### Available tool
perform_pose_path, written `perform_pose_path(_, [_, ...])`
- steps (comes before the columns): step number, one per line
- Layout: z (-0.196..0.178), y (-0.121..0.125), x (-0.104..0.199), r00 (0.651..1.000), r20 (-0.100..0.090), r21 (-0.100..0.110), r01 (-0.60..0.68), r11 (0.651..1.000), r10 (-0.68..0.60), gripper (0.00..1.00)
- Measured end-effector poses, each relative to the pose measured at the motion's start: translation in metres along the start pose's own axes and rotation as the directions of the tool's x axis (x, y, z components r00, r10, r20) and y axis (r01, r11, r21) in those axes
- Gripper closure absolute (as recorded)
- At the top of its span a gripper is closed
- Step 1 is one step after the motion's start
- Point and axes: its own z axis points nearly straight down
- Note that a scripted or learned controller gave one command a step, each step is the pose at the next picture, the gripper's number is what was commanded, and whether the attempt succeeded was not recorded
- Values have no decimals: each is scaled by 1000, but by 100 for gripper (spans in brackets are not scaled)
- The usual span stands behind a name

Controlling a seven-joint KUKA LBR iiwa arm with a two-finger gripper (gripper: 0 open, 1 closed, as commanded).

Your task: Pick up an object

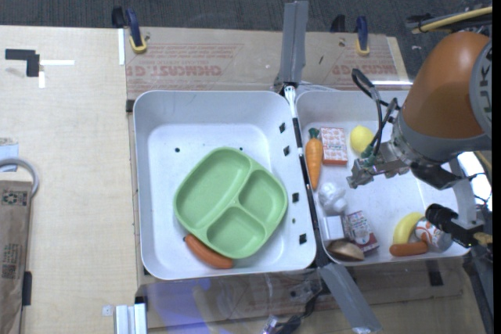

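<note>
Grey arm: reaches in from the right, orange band above the wrist.
Two-finger gripper (362, 173): low over the right white bin (374, 101); whether it is released or clenched, I cannot tell.
Nearby: yellow round lemon (361, 138) above it, white crumpled lump (332, 197) below-left.
Orange toy carrot (314, 157): along that bin's left wall.
Left white bin (156, 192): green three-compartment plastic plate (230, 202), orange sausage (208, 252) at its lower edge.

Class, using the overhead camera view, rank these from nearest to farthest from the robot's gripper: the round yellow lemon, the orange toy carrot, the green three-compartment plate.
1. The round yellow lemon, in the right bin, just up-left of the gripper.
2. The orange toy carrot, along that bin's left wall.
3. The green three-compartment plate, across in the left bin.
</note>
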Motion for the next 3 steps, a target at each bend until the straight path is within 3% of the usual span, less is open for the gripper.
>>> perform_pose_path(1, [0, 0, 0, 1000, 0, 0, 0, 1000, 0, 0])
perform_pose_path(2, [20, -19, -4, 1000, -1, 3, -25, 1000, 25, 0])
perform_pose_path(3, [20, -19, -4, 1000, -1, 4, 8, 1000, -8, 0])
